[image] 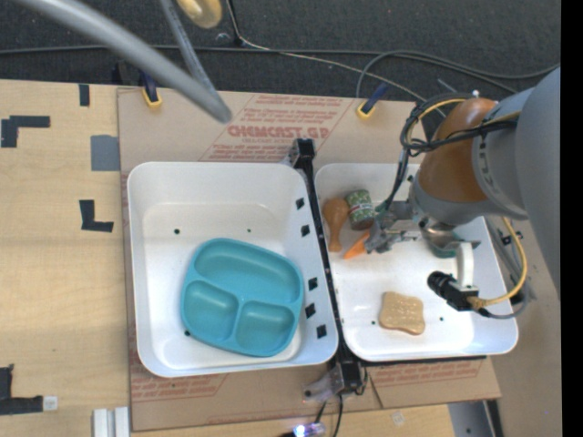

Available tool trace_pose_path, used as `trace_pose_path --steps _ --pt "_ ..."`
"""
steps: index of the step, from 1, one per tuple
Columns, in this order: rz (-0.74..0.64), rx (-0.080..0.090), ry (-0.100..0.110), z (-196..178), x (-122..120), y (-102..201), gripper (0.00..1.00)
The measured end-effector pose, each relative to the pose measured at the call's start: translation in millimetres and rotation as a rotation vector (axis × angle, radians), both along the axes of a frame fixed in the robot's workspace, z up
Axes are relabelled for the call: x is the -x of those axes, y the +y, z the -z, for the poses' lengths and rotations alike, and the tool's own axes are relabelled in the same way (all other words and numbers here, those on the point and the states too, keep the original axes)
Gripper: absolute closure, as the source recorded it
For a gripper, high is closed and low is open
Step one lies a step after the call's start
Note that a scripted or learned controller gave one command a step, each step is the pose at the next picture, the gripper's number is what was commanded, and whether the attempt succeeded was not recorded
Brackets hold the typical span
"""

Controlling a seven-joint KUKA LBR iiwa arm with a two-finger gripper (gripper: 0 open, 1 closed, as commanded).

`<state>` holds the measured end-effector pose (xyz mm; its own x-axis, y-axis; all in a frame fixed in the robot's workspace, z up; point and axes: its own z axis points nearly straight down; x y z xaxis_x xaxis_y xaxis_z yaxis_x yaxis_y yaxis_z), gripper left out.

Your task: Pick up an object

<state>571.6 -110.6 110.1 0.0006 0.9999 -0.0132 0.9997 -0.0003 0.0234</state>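
Gripper point(383, 237) low over right bin point(492, 335), finger state unclear, tips blurred against carrot point(356, 247) and can point(359, 207).

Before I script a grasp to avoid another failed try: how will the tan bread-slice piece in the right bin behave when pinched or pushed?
The bread slice lies flat on the right bin floor, so fingers may struggle to get under it. It looks like a stiff toy, probably light. Pushed, it should slide, not roll, since it is flat.

Bench point(55, 244) under two white bins point(155, 189)
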Motion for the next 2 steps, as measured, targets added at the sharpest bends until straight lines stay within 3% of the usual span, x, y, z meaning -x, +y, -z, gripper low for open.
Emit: trace_pose_path --steps 1,2 --pt "-0.002 -0.013 0.02 -61 -4 -4 1.0" --pt "-0.002 -0.013 0.019 -114 -6 -3 1.0"
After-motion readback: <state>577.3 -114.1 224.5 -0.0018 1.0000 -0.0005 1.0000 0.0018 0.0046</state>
